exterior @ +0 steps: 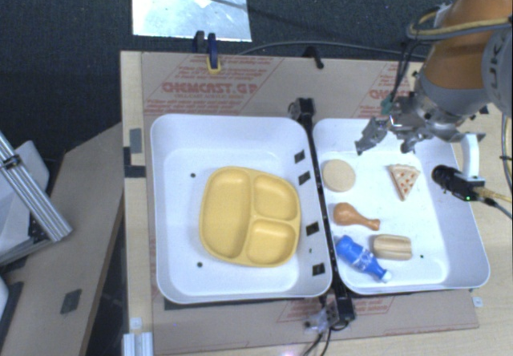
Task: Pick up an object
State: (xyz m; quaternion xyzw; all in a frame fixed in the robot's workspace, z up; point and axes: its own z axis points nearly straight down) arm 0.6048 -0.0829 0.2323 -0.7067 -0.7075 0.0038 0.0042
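The right bin (457, 266) holds several toy foods: a round tan biscuit (338, 175), a pizza slice (404, 181), a brown drumstick (354, 216), a tan bread loaf (391, 247) and a blue bottle (361, 258) lying on its side. My gripper (387, 143) hovers over the back of this bin, between the biscuit and the pizza slice and a little behind them. Its fingers are spread open, and nothing is between them.
A yellow divided plate (248, 216) lies in the left bin (176, 154). A black divider with clips (314, 186) runs between the two bins. A blue and yellow clamp (211, 50) stands behind the left bin on the board.
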